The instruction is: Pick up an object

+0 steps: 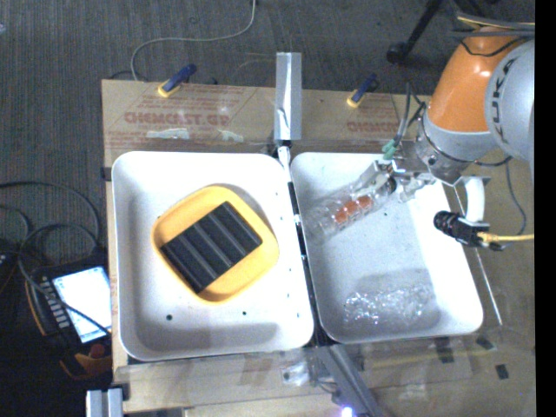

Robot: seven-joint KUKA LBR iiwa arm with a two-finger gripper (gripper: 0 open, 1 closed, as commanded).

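Nearest the camera, a crinkled clear wrapper (388, 303) lies low in the right bin (452, 324). Further back, the gripper (393, 175) pinches one end of a clear bottle (347, 207); lifting slowly should stop it slipping. Beyond, blue clamps (176, 79) hold the board.

You look down from a single fixed camera set high above the bench (174, 115), tilted at a slant so the far edge sits toward the top of the frame and the near edge toward the bottom. Both bins fit inside your view: the left bin (130, 320) and the right bin (452, 315). The arm (486, 76) enters from your right. Carpeted floor (69, 33) shows beyond the far edge.
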